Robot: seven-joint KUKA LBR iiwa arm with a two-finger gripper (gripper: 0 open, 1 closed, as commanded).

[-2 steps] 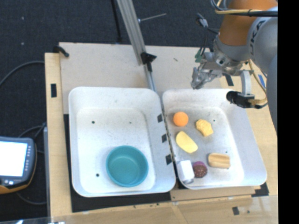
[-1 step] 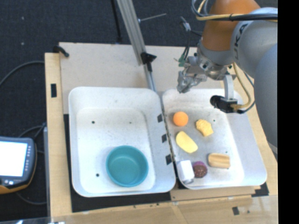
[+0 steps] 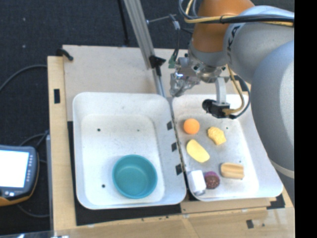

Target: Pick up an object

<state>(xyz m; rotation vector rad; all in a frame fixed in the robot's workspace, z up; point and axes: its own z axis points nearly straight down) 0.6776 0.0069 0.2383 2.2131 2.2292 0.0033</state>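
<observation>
While the hand (image 3: 179, 83) hovers at the right bin's (image 3: 257, 182) far-left corner, grip state unreadable | step: approach, nothing held | next: I'd descend on orange ball (image 3: 191, 126), nearest, mid-bin

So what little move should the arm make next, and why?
Probably lower the gripper toward the orange ball. The gripper sits at the far edge of the right bin, above the food pieces, and the ball is the nearest one, standing apart from the yellow piece below it.
</observation>
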